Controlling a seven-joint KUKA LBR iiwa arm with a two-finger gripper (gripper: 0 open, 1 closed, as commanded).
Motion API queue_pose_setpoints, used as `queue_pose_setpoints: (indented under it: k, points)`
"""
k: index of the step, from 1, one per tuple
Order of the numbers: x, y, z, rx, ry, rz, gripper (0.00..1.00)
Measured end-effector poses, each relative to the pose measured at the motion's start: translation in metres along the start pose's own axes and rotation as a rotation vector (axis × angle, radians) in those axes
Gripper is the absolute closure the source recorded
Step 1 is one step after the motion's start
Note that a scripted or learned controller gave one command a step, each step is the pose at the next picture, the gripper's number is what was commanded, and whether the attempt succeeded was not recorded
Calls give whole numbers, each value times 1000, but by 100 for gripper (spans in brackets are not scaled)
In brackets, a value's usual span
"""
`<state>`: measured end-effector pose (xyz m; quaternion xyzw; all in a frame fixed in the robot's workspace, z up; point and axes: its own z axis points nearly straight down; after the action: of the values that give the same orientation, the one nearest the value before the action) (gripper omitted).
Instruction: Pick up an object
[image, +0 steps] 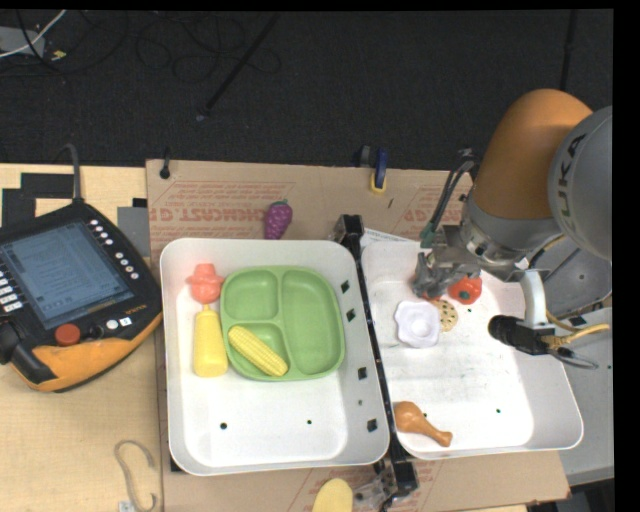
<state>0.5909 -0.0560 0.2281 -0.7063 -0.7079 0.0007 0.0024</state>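
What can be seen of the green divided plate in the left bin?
The green divided plate looks like smooth moulded plastic, a rounded square with three compartments: two along the far side and one across the near side. It lies flat in the left bin, toward its far half. A yellow toy corn cob lies aslant in the near-left part, its end over the rim. A yellow bottle stands against its left edge.

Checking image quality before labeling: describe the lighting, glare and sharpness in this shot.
Camera view: even overhead light, soft shadows under the green divided plate and corn cob; mild glare on the right bin floor and the arm's orange band; dark backdrop underexposed; the claw area is murky, its detail hard to read.
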Motion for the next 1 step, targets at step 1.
queue_pose_setpoints:
  k: [1]
  points:
    - [50, -23, 12, 2, 0, 0, 100]
